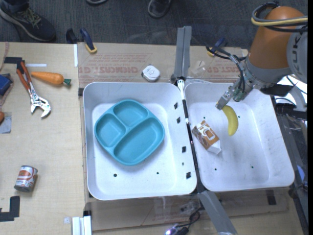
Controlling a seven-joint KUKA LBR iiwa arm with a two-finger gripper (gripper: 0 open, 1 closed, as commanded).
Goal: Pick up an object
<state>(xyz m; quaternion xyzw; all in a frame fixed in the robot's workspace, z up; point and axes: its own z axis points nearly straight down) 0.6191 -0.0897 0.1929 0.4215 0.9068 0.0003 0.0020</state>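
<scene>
A yellow banana point(232, 121) lies in the right bin point(274, 151), near its back middle. A small brown and white carton point(206, 136) lies on its side to the banana's left. My gripper point(226, 100) is just over the banana's upper end, touching or nearly touching it; the grey arm with its orange band reaches in from the upper right. A blue divided plate point(129, 131) rests in the left bin point(98, 180).
On the bench left of the bins lie a carrot point(48, 78), a wrench point(34, 98) and a small can point(25, 177). A white round object point(151, 73) sits behind the left bin. A grey divider bar point(183, 58) stands between the bins at the back.
</scene>
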